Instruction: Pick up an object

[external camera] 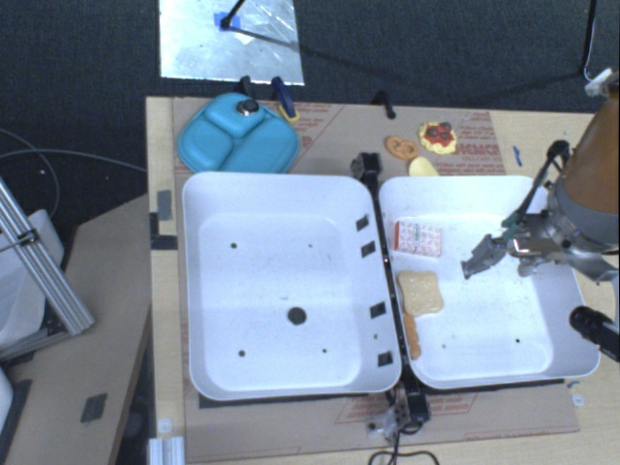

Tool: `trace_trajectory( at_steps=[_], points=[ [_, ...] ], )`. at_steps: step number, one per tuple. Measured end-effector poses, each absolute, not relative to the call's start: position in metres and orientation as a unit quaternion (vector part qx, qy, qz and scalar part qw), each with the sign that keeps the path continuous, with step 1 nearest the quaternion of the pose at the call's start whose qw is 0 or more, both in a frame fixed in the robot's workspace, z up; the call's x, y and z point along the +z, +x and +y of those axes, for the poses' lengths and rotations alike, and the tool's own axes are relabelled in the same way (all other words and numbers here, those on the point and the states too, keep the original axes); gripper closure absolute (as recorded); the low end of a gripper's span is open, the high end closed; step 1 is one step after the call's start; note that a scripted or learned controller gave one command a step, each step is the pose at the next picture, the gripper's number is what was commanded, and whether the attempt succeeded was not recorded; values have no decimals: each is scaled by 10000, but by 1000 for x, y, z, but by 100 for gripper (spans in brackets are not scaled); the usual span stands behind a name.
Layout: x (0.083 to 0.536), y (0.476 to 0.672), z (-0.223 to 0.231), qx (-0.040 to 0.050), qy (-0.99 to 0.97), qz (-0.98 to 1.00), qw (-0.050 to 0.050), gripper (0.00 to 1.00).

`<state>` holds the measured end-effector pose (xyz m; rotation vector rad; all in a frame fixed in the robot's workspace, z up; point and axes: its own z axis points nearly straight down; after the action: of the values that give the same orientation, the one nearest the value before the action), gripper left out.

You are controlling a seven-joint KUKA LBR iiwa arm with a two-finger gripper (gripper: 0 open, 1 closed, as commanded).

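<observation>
Blue sectioned plate (pixel 238 137) on the surface (pixel 329 129), behind the left bin. Metal sheet (pixel 231 25) on the dark carpet (pixel 77 56) beyond. Round toy pizza (pixel 438 137) and small cookie (pixel 400 147) behind the right bin. Aluminium frame rail (pixel 37 260) at far left.
</observation>
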<state>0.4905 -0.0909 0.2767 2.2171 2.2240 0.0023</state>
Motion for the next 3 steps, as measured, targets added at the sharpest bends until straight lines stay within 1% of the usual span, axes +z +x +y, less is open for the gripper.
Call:
trace_trajectory(
  at_steps=[1, 2, 3],
  points=[
    [80, 488, -101, 20, 7073, 7069, 41, 0],
    [190, 526, -13, 51, 7025, 7116, 40, 0],
    [195, 524, -18, 19, 7063, 7079, 16, 100]
  ],
)
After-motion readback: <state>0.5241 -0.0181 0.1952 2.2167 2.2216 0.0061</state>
